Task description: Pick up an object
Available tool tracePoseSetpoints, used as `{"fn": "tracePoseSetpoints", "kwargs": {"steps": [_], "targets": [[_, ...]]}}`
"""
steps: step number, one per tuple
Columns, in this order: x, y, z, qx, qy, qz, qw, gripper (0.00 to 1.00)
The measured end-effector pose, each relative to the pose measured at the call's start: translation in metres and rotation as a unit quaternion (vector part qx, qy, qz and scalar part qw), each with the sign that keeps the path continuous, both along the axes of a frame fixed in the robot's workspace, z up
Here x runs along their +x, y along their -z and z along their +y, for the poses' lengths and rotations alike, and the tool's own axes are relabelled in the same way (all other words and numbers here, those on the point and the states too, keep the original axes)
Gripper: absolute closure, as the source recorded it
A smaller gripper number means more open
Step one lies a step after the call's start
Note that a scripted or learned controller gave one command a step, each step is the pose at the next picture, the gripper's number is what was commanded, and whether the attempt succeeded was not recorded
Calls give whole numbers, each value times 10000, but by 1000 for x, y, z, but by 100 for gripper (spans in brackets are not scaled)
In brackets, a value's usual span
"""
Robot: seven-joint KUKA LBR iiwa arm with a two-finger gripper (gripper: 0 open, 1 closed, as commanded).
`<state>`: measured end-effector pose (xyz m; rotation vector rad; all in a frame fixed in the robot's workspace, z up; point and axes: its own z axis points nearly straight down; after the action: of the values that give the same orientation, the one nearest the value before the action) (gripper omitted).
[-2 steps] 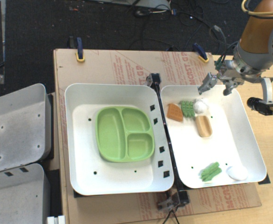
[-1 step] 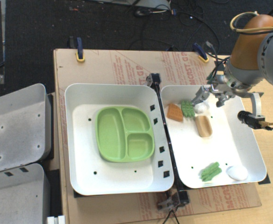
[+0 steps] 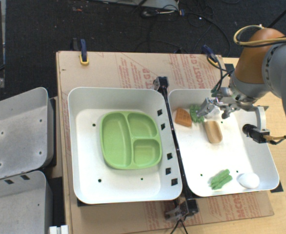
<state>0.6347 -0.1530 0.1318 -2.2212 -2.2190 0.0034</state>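
In the right bin (image 3: 260, 155) lie an orange-brown block (image 3: 183, 117), a tan roll-shaped piece (image 3: 213, 131), a small green object (image 3: 196, 113), a green leafy piece (image 3: 220, 179) and a white egg-shaped object (image 3: 249, 180). My gripper (image 3: 206, 108) hangs low over the bin's far part. It is right at the small green object and just above the tan roll. Its tip partly hides the small green object, so whether anything is held cannot be seen. The orange-brown block sits just to the gripper's left.
The left bin (image 3: 84, 130) holds a green divided plate (image 3: 131, 139). A black divider (image 3: 171, 140) runs between the bins. White panels (image 3: 16, 130) lie off the bench at the left. Clamps and cables sit along the far edge of the bench.
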Motion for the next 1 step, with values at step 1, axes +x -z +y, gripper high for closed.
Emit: {"fn": "tracePoseSetpoints", "kwargs": {"steps": [1], "targets": [[0,40,1,0,-3,-11,10000,0]]}}
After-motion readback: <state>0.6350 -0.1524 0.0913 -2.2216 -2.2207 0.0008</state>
